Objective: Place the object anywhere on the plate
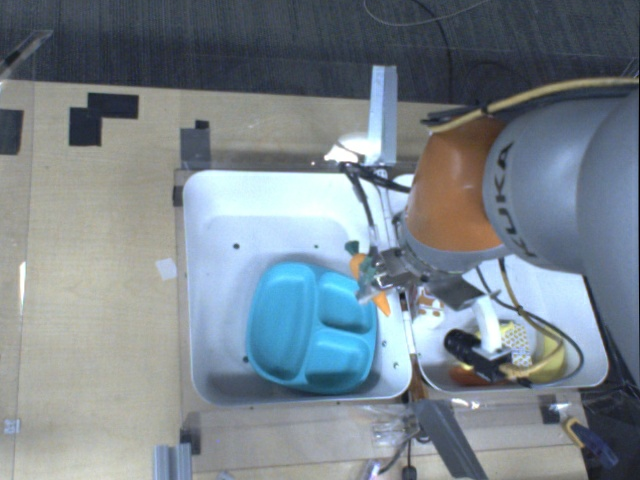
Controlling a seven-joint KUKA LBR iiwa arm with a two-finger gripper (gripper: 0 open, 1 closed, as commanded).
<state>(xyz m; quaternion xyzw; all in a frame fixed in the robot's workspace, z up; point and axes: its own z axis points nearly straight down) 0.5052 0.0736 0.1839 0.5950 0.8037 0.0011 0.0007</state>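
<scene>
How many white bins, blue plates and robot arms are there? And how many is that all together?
White bins: 2 (left bin, right bin)
Blue plate: 1
Robot arm: 1
Total: 4

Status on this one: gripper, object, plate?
Gripper at right rim of plate, grip unclear. Orange object at gripper, beside rim, not seen resting on plate. Nothing blocking plate.
</scene>
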